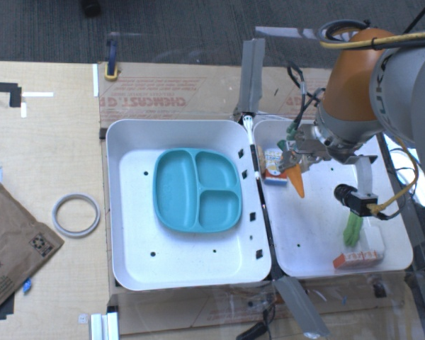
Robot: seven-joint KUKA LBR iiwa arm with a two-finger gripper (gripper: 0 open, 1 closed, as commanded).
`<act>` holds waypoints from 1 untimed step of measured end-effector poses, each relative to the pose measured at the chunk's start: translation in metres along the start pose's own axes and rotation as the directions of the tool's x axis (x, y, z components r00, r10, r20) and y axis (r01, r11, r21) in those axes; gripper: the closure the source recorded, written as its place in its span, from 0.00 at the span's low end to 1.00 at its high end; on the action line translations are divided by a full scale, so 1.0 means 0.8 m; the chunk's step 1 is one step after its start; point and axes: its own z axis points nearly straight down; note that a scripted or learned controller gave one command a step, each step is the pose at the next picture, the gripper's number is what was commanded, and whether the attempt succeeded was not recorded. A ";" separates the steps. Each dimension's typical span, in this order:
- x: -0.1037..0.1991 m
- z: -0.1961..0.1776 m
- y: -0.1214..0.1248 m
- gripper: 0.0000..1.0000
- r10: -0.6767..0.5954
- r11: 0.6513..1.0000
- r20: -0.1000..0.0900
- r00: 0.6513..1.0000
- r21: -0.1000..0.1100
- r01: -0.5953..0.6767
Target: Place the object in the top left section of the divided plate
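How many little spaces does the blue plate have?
3. The turquoise plastic divided plate in the left white bin has one long section on its left side, plus upper-right and lower-right sections.

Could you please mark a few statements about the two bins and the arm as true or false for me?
1. The turquoise divided plastic plate lies in the left white bin. True.
2. An orange carrot-shaped toy rests inside the plate. False: it hangs below the gripper over the right white bin.
3. A green vegetable-shaped toy lies in the right bin. True.
4. The grey tape ring sits in the left bin. False: it lies on the wooden bench, left of that bin.
5. The plate's sections hold no object. True.
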 end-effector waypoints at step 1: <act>0.115 -0.047 0.102 1.00 -0.228 0.974 0.002 0.974 -0.003 0.228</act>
